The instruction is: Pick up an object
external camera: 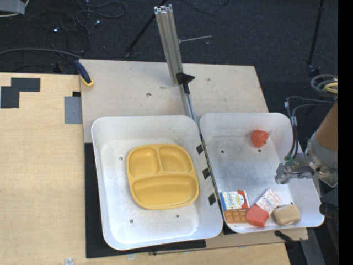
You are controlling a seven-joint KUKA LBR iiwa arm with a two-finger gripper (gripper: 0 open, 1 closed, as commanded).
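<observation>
Dark carpet runs behind the bench, strewn with black cables, and a pale wooden board (220,87) carries the two white bins. A light wood table (38,170) sits off to the left, and a slotted aluminium post (170,43) leans in from the top toward the seam between the bins.

Left bin (110,214): one yellow divided plate (162,175), three compartments, sitting about centre, with bare white floor all round it.

Right bin (242,126): here's the action. A small red-orange object (260,137) sits alone near the far right corner, well apart from everything else. Down along the near edge there's a tight cluster: a small printed packet (234,199), a waffle-like brown piece (235,216) just below it, a red block (257,216), a white printed wrapper (268,200) and a tan bread-like lump (287,215), several touching or overlapping. Their labels are too small to read.

The arm comes in from the right, mostly cut off by the frame; only part of the orange band and the grey wrist show. The gripper (284,174) hangs at the right bin's right wall, above the cluster and below the red-orange object. It's a blurry grey shape, and I can't tell whether the pincer is spread or pressed together; nothing visibly sits in it.

The middle of the right bin's floor is open, scuffed grey.
</observation>
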